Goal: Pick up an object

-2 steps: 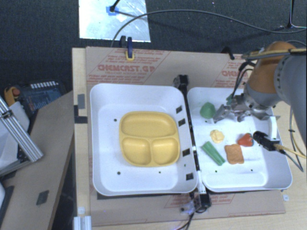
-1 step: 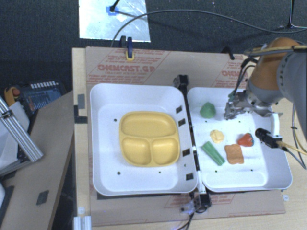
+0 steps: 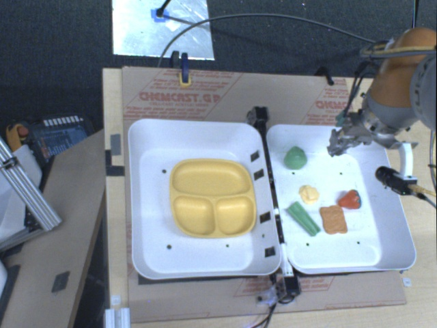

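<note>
The right bin (image 3: 389,251) holds several small items: a green ball (image 3: 295,158), a pale yellow lump (image 3: 309,194), a green stick-shaped piece (image 3: 302,219), an orange-brown toast-like slab (image 3: 333,219) and a red piece (image 3: 350,199). My gripper (image 3: 339,144) hangs over the far part of the right bin, to the right of the green ball and apart from it. Nothing shows between its fingers. The fingertips are small and dark against the bin.
The left bin (image 3: 147,183) carries a yellow three-compartment tray (image 3: 210,197). A black divider strip (image 3: 266,183) runs between the bins. The arm (image 3: 403,80) comes in from the upper right. Bare white floor lies at the right bin's front.
</note>
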